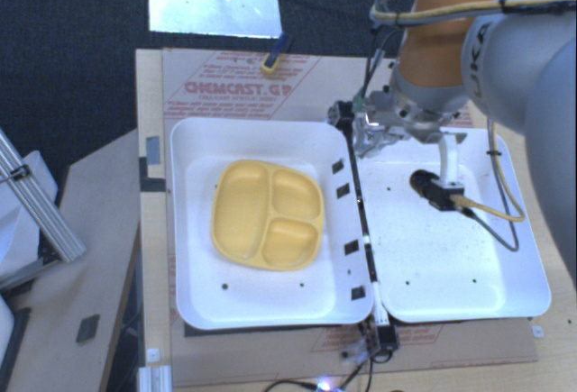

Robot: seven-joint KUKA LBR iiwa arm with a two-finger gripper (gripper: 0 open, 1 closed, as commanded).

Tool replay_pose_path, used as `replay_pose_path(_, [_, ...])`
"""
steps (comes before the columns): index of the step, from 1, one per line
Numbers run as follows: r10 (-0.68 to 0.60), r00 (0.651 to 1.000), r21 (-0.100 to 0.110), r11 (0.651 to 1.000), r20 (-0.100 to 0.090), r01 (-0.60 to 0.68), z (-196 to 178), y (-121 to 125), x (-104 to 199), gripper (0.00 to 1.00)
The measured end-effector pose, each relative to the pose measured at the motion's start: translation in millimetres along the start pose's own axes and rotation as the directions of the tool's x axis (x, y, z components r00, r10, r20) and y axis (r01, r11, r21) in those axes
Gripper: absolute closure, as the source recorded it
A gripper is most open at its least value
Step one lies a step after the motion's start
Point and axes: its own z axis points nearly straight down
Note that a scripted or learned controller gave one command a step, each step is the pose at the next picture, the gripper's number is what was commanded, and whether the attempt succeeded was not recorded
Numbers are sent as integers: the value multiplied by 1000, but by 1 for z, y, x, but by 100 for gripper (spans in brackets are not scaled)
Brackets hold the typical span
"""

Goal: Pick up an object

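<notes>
Nearest the camera, the yellow divided plate (268, 214) lies flat in the middle of the left bin (194, 291), well apart from me. Farther back, my gripper (368, 134) hangs over the right bin's (469, 291) far left corner, with my arm (532, 48) bent in from the right. Honestly can't tell if it's open or holding anything.

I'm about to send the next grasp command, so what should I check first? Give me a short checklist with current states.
1. Target available: yellow divided tray lies flat in the left bin, ok.
2. Tray apart from the bin walls: ok.
3. End effector above the tray: not ok, it is at the right bin's far left corner.
4. Height to cross the ridge between bins: cannot tell.
</notes>
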Motion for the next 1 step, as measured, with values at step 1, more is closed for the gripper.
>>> replay_pose_path(1, [3, 1000, 0, 1000, 1, -3, 8, 0, -3, 100])
